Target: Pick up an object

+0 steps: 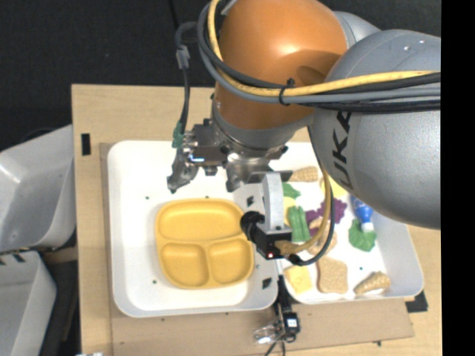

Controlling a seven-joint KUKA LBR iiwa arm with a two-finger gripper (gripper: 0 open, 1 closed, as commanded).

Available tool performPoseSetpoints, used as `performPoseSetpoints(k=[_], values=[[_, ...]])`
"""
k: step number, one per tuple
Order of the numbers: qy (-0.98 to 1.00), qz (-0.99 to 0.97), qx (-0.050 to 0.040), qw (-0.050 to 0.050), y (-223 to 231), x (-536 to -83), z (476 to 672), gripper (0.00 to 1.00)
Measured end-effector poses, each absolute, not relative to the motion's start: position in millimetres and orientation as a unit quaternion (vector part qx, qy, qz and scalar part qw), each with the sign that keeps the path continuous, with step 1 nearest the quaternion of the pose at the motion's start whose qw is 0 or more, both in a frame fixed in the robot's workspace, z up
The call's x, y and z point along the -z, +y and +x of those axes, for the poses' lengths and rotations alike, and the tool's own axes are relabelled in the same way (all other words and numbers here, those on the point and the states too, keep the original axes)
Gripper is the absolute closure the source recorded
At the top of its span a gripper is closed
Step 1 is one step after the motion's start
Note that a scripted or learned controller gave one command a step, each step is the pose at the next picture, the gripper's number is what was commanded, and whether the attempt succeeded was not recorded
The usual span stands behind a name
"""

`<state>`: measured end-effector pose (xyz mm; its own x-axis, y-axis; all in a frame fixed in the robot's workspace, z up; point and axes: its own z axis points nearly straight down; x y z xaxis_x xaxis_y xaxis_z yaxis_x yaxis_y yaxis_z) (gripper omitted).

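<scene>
Camera view does not tell whether the gripper (191, 165) is open; the yellow divided plastic tray (202, 242) looks light, stiff, slick: pinch its rim.

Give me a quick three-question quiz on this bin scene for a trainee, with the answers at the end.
1. True or false: the yellow tray lies in the left-hand bin of the view.
2. How many compartments does the yellow tray have? A) two B) three C) five
3. Short answer: which bin holds the purple grapes?

Key
1. True.
2. B: one long compartment at the far side and two smaller ones at the near side.
3. The right-hand bin, among the other toy foods.
</scene>
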<state>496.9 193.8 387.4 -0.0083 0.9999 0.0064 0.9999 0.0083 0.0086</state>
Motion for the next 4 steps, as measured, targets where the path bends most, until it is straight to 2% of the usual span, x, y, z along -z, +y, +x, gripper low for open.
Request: performPoseSetpoints(k=[1,2,3,4], values=[[0.709,0.705,-0.0081,0.004,223,-523,537.5,0.0],[0.709,0.706,0.0076,-0.003,220,-390,488.3,0.0],[0.705,0.709,0.0025,0.0,147,-355,490.0,0.0],[0.707,0.707,0.0085,-0.004,158,-197,486.4,0.0]])
